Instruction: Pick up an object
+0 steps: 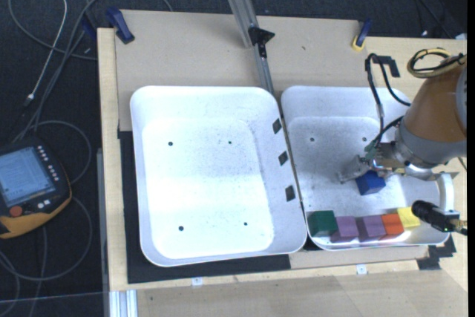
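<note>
The pincer (369, 176) sits low over the blue block (369, 183) mid right bin (326, 104); its grip I cannot tell; the block looks light, rigid, smooth; best pinched across flat faces.

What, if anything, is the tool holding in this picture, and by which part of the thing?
It cannot be told for certain. The tool sits right over the blue block in the right bin, touching or nearly touching its top edge, but no grip on it shows.

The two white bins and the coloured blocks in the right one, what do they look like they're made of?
White bins: probably moulded plastic, matte, with rounded corners and speckled, scuffed floors. Coloured blocks: likely painted wood or hard plastic, going by their flat, solid colours and square edges; the view leaves that open.
</note>
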You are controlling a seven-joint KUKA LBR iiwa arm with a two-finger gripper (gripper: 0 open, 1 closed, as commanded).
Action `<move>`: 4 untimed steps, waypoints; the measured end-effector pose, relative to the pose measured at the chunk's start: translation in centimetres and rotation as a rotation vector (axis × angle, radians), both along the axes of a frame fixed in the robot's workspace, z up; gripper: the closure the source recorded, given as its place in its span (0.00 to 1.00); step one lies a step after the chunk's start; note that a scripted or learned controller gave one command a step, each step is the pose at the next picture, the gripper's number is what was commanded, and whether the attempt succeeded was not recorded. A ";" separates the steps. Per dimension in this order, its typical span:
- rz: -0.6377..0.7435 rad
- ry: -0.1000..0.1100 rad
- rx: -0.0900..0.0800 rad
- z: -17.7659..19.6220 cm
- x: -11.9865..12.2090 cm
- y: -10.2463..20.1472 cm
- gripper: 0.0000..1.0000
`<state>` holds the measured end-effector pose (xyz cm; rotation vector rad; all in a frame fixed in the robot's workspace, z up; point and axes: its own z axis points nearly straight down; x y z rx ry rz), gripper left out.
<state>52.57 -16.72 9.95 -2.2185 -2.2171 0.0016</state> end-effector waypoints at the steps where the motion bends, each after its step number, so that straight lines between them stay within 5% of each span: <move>1: 0.002 -0.005 -0.001 1.1 0.2 0.0 1.00; 2: 0.008 -0.004 0.002 3.6 -0.2 6.3 1.00; 3: 0.008 -0.014 -0.002 10.3 11.5 11.9 1.00; 4: 0.003 -0.006 -0.004 10.0 11.6 13.3 1.00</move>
